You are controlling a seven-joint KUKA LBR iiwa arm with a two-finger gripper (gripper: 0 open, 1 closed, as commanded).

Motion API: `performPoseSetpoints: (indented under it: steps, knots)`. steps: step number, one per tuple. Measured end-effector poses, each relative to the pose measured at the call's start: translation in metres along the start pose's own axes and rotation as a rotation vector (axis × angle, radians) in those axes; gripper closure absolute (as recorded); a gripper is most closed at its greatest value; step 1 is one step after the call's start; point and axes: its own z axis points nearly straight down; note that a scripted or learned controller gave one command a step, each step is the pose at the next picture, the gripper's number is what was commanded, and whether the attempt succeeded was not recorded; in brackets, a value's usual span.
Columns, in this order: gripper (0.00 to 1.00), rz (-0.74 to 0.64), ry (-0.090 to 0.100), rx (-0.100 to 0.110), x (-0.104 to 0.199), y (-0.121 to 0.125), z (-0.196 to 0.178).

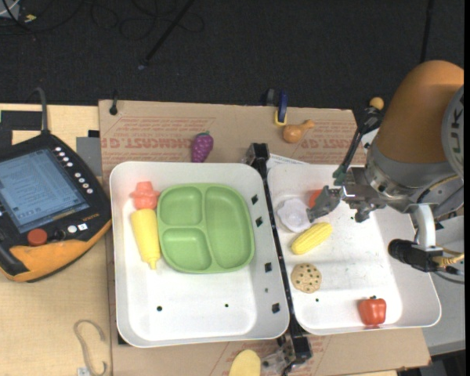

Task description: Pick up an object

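hovering over bumpy yellow corn (311,237), the metal pincer (326,202)'s opening can't be told.

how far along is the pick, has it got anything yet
Done: the arm has reached over the right bin. In hand: the end effector sits low by the toy corn cob and a clear cup, with nothing visibly between its fingers. Left: the grasp and lift; the corn, cookie and red pepper all lie on the bin floor.
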Motion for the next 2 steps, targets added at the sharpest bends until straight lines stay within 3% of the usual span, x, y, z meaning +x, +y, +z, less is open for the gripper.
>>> performPoseSetpoints:
  steps: [1, 2]
  knots:
    - [0.00, -0.002, -0.001, -0.011, 0.000, 0.002, -0.007]
    - [0.00, -0.002, -0.001, -0.008, -0.004, 0.001, 0.055]
